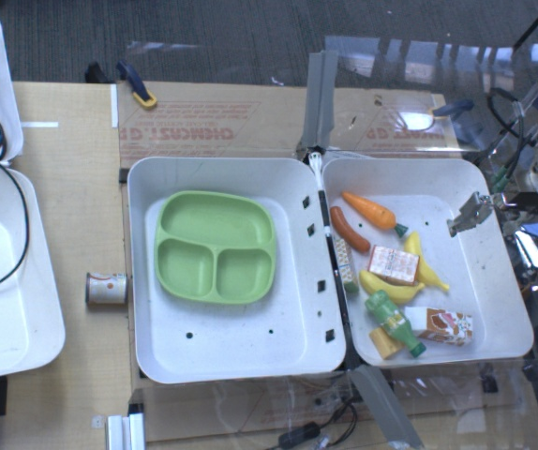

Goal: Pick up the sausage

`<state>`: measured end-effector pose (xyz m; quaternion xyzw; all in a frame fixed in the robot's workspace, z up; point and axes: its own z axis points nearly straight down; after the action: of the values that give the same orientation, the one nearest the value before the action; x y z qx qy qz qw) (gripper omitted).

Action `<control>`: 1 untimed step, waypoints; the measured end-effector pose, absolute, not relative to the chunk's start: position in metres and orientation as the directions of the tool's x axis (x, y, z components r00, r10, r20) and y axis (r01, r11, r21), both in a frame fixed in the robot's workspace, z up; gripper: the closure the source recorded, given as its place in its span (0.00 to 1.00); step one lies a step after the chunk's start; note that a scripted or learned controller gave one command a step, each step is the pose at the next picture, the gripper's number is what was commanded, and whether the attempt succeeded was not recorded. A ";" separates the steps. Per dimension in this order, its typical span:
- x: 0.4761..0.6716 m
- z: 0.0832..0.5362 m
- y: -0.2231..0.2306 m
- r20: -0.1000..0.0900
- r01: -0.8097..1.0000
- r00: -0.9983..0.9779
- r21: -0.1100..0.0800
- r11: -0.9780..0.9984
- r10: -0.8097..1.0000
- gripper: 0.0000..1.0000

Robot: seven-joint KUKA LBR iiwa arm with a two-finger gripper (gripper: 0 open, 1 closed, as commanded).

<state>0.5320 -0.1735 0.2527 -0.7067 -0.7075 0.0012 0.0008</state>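
Camera view, looking down on both bins: nearest you in the right bin (494, 336), a carton (447, 326) and green bottle (393, 321) lie jumbled beside a banana (393, 288) and a snack box (393, 263), likely tipped in loose as clutter to test the pick. Farther back the sausage (350, 228) lies free by the divider, just beside the carrot (372, 212), while the gripper (470, 214) hangs at the right wall, well apart from it. Whether it is open you cannot tell; the left bin (147, 251) bears a green plate (216, 247).
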 end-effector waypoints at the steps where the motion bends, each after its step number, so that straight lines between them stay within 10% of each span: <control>1: 0.544 0.114 -0.103 0.000 0.995 0.099 -0.001 -0.099 0.995 0.00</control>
<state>0.5441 -0.1032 0.1139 -0.7414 -0.6711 0.0004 0.0004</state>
